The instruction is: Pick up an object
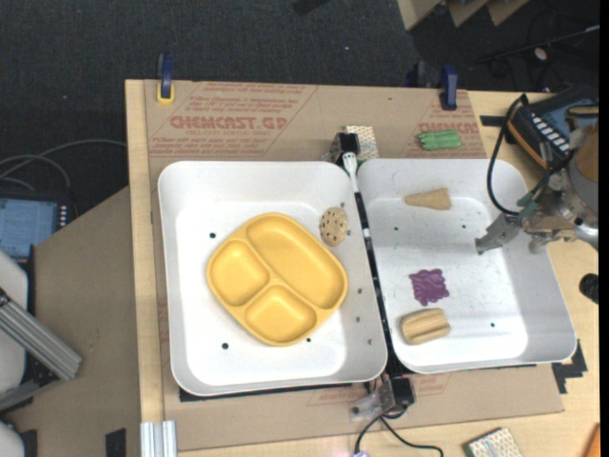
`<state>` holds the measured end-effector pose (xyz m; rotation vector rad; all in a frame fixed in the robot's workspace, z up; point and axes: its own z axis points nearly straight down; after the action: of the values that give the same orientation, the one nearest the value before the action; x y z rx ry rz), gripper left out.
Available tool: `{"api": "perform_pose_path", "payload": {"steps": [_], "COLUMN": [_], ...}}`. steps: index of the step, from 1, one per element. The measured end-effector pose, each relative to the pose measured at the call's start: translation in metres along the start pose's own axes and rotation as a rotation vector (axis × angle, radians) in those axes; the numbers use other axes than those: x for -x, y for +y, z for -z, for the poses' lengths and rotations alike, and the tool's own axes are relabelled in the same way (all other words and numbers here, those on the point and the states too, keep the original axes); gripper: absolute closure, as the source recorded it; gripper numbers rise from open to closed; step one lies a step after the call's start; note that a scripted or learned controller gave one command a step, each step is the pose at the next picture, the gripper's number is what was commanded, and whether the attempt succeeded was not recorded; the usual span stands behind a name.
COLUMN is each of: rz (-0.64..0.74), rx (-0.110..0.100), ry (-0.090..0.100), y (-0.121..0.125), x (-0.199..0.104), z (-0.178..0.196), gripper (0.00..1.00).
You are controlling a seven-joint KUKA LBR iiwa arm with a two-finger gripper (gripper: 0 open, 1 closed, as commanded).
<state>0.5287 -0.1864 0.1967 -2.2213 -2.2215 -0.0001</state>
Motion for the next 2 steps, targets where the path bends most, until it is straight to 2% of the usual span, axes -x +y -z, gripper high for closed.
{"api": "perform_pose_path", "payload": {"steps": [1, 2], "rz": [0.004, 0.004], "rx": [-0.01, 0.004], "ry": [0.006, -0.001], "y": [-0.029, 0.01], "x": [-0.061, -0.087], "z": [-0.108, -0.113], "gripper": [0.0, 0.0]}}
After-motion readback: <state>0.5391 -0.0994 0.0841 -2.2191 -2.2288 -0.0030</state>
